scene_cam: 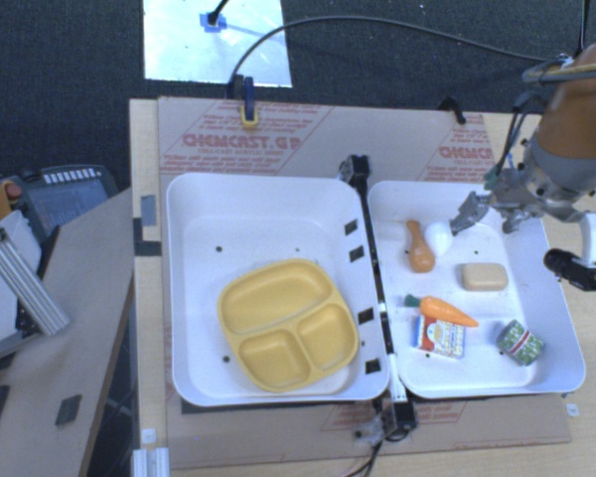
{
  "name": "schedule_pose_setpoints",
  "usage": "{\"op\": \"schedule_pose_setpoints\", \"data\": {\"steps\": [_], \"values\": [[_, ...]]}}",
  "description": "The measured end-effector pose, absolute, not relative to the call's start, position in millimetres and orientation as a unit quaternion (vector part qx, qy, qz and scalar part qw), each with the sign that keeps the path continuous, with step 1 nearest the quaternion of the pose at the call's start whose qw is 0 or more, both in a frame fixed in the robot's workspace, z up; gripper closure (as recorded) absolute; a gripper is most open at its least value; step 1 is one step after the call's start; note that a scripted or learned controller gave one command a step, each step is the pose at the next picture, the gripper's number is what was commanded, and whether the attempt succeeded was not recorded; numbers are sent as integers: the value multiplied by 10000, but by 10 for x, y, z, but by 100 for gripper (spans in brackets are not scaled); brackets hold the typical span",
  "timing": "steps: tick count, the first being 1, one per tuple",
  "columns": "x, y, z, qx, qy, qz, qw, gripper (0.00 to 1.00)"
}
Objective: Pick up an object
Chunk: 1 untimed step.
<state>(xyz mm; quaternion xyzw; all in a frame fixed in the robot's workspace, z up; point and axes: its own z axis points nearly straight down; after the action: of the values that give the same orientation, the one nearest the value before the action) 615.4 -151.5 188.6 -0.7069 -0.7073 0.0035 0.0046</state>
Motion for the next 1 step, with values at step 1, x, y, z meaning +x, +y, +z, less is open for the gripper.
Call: {"op": "schedule_pose_setpoints", "data": {"steps": [1], "values": [[6184, -1513, 1967, -7060, -7082, -3, -7, 0]]}}
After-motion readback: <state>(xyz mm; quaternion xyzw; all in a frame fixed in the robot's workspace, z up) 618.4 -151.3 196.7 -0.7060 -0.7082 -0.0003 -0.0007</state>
